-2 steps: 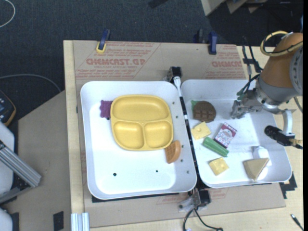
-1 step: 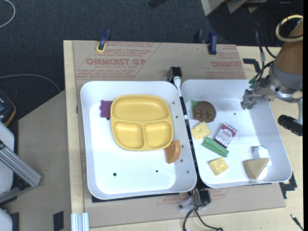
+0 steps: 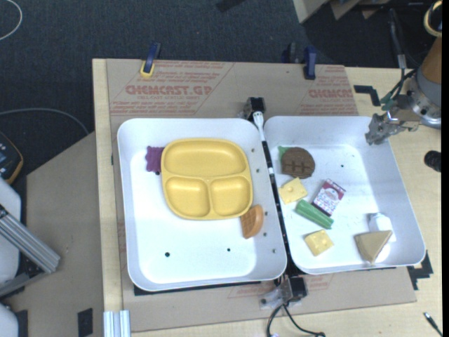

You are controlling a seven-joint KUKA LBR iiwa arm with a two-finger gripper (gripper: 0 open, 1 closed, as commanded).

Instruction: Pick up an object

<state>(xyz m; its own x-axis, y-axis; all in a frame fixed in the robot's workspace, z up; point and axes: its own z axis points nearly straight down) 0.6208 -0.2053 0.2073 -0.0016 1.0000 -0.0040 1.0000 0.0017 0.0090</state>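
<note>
Bins sit side by side on the bench, and the right bin (image 3: 393, 181) serves as the landmark here. The gripper (image 3: 379, 128) hangs over its upper right corner, above the rim, with nothing between its tips; whether it is spread or pressed together, I cannot tell. Inside the right bin lie a brown cookie (image 3: 297, 161), two yellow cheese blocks (image 3: 293, 189), a green stick (image 3: 313, 213), a small red packet (image 3: 328, 196) and a tan wedge (image 3: 372, 245). To its left, the other bin (image 3: 140, 244) holds a yellow divided plate (image 3: 207, 177).
</note>
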